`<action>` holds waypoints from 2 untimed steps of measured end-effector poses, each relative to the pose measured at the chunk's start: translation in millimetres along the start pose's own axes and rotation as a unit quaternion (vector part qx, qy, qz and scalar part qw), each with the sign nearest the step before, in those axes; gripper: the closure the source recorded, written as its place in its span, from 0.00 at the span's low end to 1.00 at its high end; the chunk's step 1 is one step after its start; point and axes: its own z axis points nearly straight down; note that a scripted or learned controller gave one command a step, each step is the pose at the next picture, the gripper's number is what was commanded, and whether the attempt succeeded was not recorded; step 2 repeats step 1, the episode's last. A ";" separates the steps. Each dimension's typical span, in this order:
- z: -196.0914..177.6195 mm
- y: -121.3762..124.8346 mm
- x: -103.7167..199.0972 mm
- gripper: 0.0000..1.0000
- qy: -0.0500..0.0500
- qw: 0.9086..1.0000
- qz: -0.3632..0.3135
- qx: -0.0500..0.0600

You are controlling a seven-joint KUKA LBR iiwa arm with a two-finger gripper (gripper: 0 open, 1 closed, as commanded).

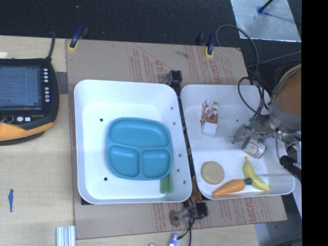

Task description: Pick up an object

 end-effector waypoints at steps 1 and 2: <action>-1.7 62.4 -1.5 0.00 0.001 1.000 0.001 -0.002; -1.7 62.4 -1.5 0.00 0.001 1.000 0.001 -0.002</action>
